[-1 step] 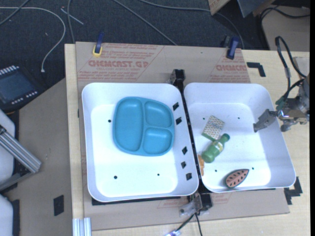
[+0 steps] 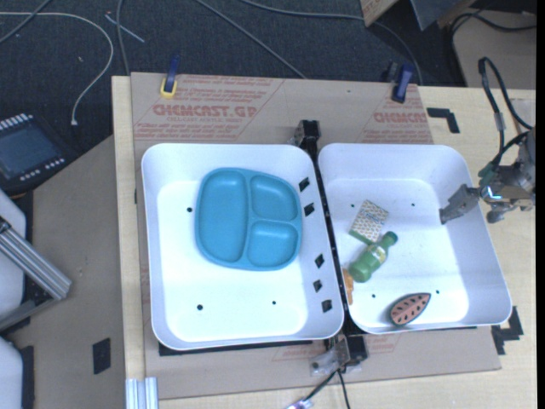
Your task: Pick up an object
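In the right bin (image 2: 477, 271) lie a green bottle (image 2: 371, 258) on its side, a small patterned packet (image 2: 369, 220) just behind it, and a brown oval object (image 2: 410, 308) near the front wall. A thin orange piece (image 2: 348, 288) rests by the divider. My gripper (image 2: 473, 211) hovers over the bin's right rim, well to the right of the bottle. Its fingers (image 2: 454, 204) stand apart, open, with nothing between them.
A blue divided plate (image 2: 249, 218) fills the middle of the left bin (image 2: 170, 296). Black clamps run along the divider (image 2: 317, 228) between the bins. Cables hang by the arm at the right edge, and blue clips hold the cardboard at the back.
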`<action>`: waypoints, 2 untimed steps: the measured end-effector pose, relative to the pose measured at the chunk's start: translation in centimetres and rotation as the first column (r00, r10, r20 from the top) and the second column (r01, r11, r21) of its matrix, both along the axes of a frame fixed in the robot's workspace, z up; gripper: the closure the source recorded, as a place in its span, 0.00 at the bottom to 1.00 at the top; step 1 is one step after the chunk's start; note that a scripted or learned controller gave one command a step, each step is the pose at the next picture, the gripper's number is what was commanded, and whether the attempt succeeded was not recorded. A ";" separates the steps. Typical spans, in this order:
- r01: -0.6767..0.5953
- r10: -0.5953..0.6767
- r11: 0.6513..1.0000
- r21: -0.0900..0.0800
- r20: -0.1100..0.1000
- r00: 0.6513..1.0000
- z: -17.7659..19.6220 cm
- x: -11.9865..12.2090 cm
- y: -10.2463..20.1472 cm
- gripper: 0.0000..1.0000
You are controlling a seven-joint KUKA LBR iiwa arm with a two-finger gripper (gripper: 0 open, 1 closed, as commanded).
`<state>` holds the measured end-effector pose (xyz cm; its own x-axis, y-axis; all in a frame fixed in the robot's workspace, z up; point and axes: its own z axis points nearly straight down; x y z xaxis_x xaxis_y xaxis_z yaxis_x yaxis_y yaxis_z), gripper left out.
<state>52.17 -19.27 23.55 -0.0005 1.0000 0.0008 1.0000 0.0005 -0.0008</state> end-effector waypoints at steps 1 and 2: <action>0.000 0.000 1.000 0.002 -0.004 1.000 -4.5 0.4 0.7 0.00; 0.001 -0.001 1.000 0.002 -0.004 1.000 -9.0 0.0 0.1 0.00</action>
